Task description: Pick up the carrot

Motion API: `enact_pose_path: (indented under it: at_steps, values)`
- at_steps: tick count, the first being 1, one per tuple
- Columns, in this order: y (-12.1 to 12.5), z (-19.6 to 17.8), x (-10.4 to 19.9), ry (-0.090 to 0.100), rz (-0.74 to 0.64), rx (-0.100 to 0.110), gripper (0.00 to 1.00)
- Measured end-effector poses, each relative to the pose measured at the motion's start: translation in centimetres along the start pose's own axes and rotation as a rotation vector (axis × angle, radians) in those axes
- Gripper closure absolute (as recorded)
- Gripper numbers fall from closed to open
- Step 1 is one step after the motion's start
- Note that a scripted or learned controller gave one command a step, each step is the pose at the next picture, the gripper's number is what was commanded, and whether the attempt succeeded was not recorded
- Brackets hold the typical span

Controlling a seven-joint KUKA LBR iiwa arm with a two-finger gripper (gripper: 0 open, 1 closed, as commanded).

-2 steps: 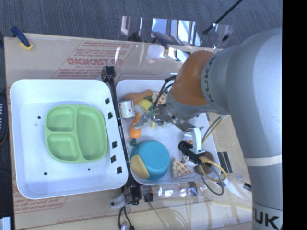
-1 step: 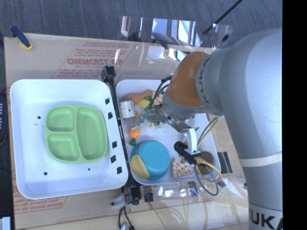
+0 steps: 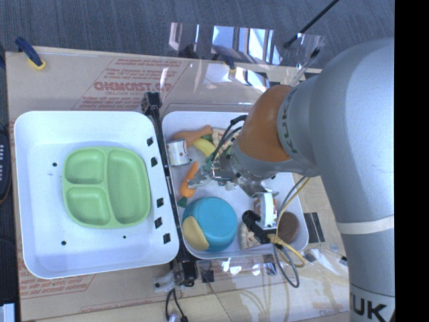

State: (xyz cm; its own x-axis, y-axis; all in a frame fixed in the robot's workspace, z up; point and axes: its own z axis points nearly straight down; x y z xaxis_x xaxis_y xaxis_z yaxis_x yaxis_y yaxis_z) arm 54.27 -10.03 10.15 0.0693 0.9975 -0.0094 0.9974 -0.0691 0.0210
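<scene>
Now you see the arm [image 3: 335,113] coming in from the right and bending over the right bin [image 3: 295,186], with the orange band [image 3: 265,133] just above the wrist. The gripper [image 3: 218,173] hangs low in the middle of this bin, but the wrist and its cables cover it from above, so you cannot tell its state, and nothing shows as held.

The carrot [image 3: 190,180] lies in the same bin, near the left wall, just to the left of the gripper and a little lower in the view. It is a thin orange piece, and its long axis goes on a slant, from upper right down to lower left. Its upper end points toward the gripper and is very near to it; whether they touch, you cannot say from this angle.

Around the carrot the place is crowded. A small metal can [image 3: 177,153] stands just above it, a yellow banana [image 3: 203,146] lies above and to the right, and a blue bowl [image 3: 213,223] sits just below, its rim close to the carrot's lower end. The left bin [image 3: 33,180] bears a green divided plate [image 3: 107,186] and plays no part here.

In my judgement, the coming move depends on this: the gripper must shift a short way to the left and close across the thin side of the carrot, not along its length, and it must stay away from the bowl rim and the can.
</scene>
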Motion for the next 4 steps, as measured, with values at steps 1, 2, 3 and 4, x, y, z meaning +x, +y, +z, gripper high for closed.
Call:
enact_pose_path:
  at_steps: [1,2,3,4]
  values:
    - [-0.9,0.6,0.2,0.001,0.267,0.015,0.0]
    - [10.5,1.6,0.6,-0.001,0.201,0.055,0.0]
    - [3.7,1.2,0.4,0.003,0.642,0.037,0.0]
    - [10.1,1.3,0.3,-0.006,1.085,0.044,0.0]
